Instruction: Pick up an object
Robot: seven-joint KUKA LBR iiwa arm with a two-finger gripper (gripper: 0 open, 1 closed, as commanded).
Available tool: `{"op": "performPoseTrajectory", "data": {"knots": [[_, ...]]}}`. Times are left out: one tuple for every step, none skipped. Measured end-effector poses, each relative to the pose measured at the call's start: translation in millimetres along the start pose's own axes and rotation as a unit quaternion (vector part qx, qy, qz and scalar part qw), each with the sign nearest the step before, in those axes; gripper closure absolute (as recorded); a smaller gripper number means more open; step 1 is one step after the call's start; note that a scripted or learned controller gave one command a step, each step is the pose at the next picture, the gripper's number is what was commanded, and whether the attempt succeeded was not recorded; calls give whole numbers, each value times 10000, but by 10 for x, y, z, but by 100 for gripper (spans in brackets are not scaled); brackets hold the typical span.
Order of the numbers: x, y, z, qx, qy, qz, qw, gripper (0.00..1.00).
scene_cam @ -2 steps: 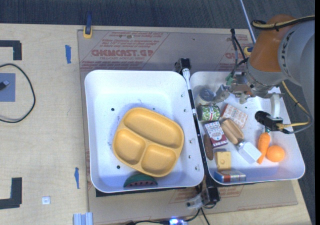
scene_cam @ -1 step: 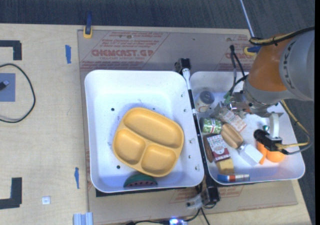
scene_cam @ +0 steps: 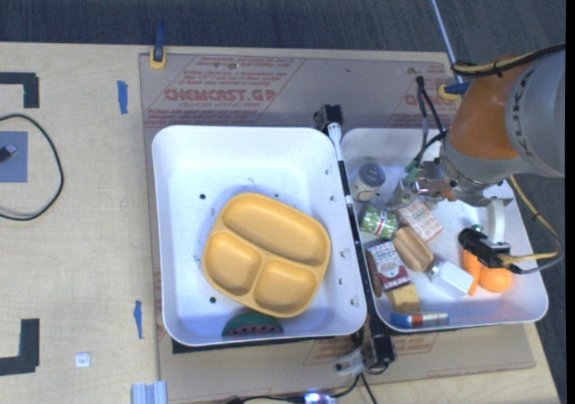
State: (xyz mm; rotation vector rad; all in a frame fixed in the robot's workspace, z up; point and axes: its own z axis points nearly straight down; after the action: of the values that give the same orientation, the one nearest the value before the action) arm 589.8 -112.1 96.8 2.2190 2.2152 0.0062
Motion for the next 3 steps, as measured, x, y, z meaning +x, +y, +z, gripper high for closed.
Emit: {"op": "performPoseTrajectory", "data": {"knots": [[575,-560,-888,35,12,-14,10000,100],[733,-1091,-1270,42,15,-14,10000,100],[1240,-1091,-1221,41,16,-15,10000,100]]}}
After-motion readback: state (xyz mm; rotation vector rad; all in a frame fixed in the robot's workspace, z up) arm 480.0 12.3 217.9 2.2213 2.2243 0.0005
